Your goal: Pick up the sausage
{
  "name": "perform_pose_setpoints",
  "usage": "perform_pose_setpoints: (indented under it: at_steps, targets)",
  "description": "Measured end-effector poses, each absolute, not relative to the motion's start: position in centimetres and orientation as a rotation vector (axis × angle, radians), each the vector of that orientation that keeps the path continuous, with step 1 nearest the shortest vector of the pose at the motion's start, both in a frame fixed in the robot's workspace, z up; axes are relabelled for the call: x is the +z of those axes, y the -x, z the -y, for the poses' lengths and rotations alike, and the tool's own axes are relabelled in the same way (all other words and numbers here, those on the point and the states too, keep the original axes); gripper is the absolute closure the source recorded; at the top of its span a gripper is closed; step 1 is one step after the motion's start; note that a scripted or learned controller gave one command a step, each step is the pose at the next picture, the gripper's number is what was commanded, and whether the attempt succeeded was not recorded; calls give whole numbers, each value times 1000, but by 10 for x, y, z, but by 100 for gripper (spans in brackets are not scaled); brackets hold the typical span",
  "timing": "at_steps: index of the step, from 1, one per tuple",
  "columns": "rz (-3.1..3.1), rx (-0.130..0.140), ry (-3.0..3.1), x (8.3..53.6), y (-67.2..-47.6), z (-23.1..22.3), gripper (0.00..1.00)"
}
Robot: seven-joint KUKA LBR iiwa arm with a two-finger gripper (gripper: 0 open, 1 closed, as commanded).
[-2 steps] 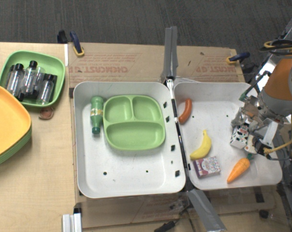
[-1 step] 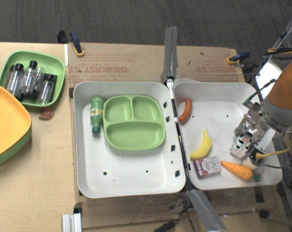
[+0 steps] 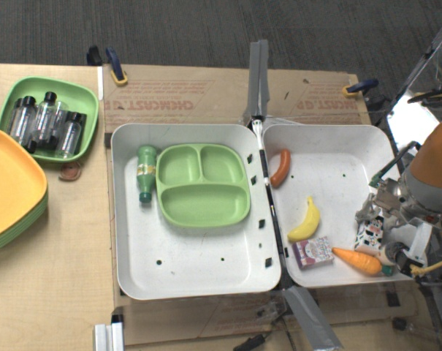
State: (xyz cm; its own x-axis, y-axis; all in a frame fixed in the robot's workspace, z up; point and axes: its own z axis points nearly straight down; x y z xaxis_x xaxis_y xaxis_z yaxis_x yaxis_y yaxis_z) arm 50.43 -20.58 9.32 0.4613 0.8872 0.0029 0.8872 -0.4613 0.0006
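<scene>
- Far left of the jaws, off the bins: stacked orange plates at the bench edge, plus a green tray of dark-capped bottles.
- Left bin, well away from the jaws: green bottle lying lengthwise, just beside a three-part green plate.
- Right bin, upper left corner: sausage, reddish, slightly curved, lying close to the divider wall, well apart from the jaws and untouched.
- Nearer the jaws, mid-bin: banana; below it a small purple box.
- Just left of and below the jaws: carrot, green end toward the arm.
- Right bin's right edge: gripper, low over the bin floor beside a black-and-white patterned item; cannot tell how far the jaws stand apart, nor whether anything sits between them.
- Behind the gripper: orange band at the frame's right edge.
</scene>
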Motion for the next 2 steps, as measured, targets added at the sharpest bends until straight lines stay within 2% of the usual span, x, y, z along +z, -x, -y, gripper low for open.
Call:
perform_pose_setpoints:
  at_steps: [1,2]
  targets:
    - [1625,-3,2685,101,-504,206,100]
    - [1453,6,2784,131,-580,185,100]
